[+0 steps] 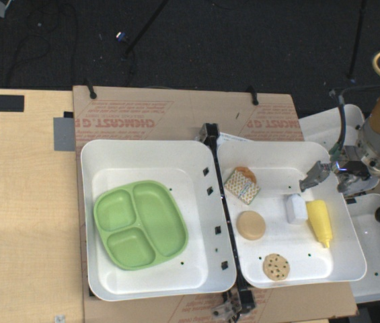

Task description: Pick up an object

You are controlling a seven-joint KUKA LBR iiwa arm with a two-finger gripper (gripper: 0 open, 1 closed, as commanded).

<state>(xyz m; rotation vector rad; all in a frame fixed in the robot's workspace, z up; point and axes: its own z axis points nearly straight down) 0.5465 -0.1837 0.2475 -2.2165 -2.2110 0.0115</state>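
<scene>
Grey metal at the right rim of the right bin (358,244) is the gripper (329,175), hanging over the bin's upper right part with its dark fingers spread apart and nothing between them. Just below it lie the nearest candidates: a small white block (296,208) and, touching its right side, a yellow mustard bottle (319,222) lying on its side with the nozzle toward the near wall. The bottle looks like light, stiff, smooth plastic that could roll or slip; I would close across its body at mid-length, not over the tapered tip. With the block against it, the finger on that side has little room.

Farther left sit a round tan bun (251,225), a chocolate-chip cookie (276,267) near the front wall, and a small patterned packet (242,185). All look like light toy food. The flat cookie offers little height to grip. The bun stands apart from its neighbours with open floor around it, the easiest approach. The bin walls are low, and only the bottle lies close to one.

The left bin (95,160) holds a green divided plate (140,224).
</scene>
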